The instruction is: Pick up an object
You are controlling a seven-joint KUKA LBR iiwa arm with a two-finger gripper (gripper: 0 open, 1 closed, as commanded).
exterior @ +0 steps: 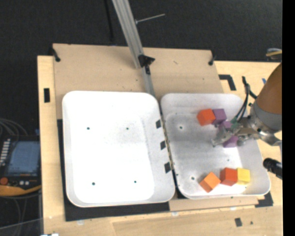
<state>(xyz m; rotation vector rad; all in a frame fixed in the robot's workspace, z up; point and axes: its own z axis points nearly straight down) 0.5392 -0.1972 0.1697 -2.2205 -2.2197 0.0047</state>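
In the right bin (187, 146), my gripper (229, 134) is down low over a purple block (230, 142) near the bin's right wall. Purple shows both above and below the gripper's metal parts, which hide the block's middle. To its upper left, an orange block (205, 117) and a second purple block (219, 115) sit side by side, touching. Along the bin's front edge lie an orange block (211, 181), a red block (229, 176) and a yellow block (244, 175) in a row. The arm (270, 100) comes in from the right.
The left bin (110, 146) sits beside the right one, with black clips (163, 144) along the seam. A slanted metal pole (130, 28) rises behind the bins. A handheld controller (19, 161) lies off the bench at left.
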